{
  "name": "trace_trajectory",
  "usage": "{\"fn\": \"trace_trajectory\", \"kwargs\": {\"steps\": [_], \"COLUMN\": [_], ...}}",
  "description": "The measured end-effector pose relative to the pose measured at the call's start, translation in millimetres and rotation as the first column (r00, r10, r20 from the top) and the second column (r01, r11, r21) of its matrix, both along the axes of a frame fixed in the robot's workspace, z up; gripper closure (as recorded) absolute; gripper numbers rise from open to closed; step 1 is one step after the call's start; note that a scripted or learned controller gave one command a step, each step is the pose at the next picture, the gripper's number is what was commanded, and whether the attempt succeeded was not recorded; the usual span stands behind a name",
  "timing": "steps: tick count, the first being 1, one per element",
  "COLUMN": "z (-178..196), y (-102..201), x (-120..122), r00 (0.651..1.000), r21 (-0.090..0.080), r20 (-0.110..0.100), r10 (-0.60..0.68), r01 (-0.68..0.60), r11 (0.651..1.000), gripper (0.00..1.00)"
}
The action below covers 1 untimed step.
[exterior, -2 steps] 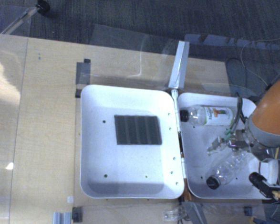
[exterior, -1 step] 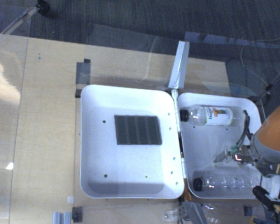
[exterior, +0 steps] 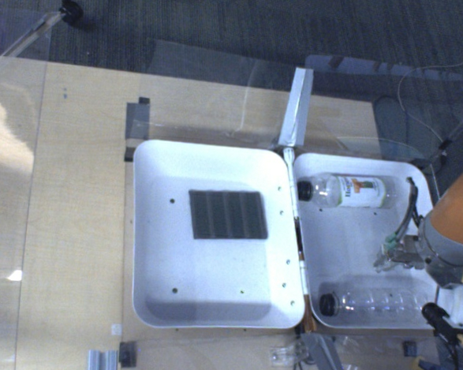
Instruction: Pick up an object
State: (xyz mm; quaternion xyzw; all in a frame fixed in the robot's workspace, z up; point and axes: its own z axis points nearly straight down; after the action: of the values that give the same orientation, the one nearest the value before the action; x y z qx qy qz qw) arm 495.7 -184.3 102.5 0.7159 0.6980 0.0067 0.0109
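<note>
Two clear plastic bottles lie on their sides in the right bin (exterior: 346, 247). One bottle (exterior: 348, 191), with a dark cap and an orange and green label, rests along the far wall. The other bottle (exterior: 375, 303), label-free with a dark cap, lies along the near wall. My gripper (exterior: 396, 256) hangs over the right side of this bin, between the two bottles and closer to the near one. The grey arm with its orange band (exterior: 461, 208) comes in from the right edge. Nothing is visibly held.
The left bin (exterior: 137, 213) holds a flat dark grey ridged pad (exterior: 228, 215) near its middle. A metal divider post (exterior: 296, 113) stands behind the seam between the bins. Cables and clamps (exterior: 314, 360) sit at the bench's front edge.
</note>
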Motion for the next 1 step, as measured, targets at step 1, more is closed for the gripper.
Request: {"fn": "trace_trajectory", "kwargs": {"steps": [1], "z": [0.0], "y": [0.0], "x": [-0.1], "r00": [1.000], "r21": [0.000], "r20": [0.000], "r10": [0.000], "r01": [0.000], "r11": [1.000], "gripper": [0.00]}}
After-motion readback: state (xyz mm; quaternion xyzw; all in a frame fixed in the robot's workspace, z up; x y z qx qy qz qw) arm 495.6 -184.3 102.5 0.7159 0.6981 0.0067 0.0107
